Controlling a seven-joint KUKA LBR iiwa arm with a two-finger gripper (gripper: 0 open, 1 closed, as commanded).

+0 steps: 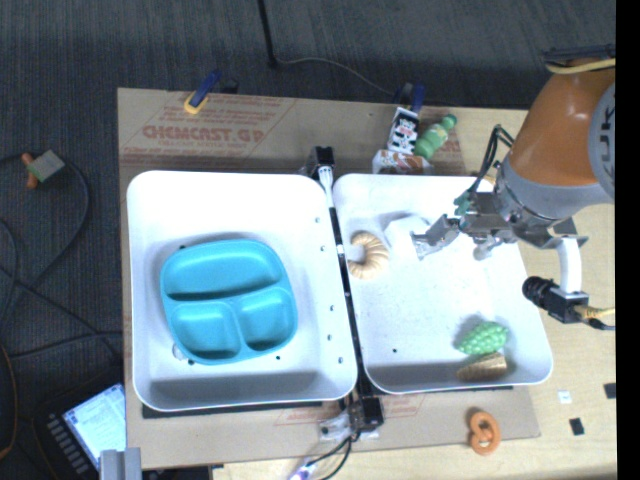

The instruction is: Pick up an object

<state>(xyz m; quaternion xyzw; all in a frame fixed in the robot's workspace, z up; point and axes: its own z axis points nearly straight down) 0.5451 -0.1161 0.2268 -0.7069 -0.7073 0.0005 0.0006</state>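
My gripper (458, 242) hangs over the upper middle of the right bin (440, 378), open, with nothing between its fingers (432, 237). A beige ring-shaped pastry (367, 254) lies at the bin's left wall, to the left of the gripper and apart from it. A green bunch of grapes (483, 337) sits near the bin's front right corner, with a tan bread-like piece (485, 368) just in front of it. All of these lie below and clear of the gripper.
The left bin (150, 368) holds a blue divided plate (229, 299). A small package and a green toy (417, 140) lie on the bench behind the right bin. A small orange pretzel (483, 430) lies on the bench in front of it.
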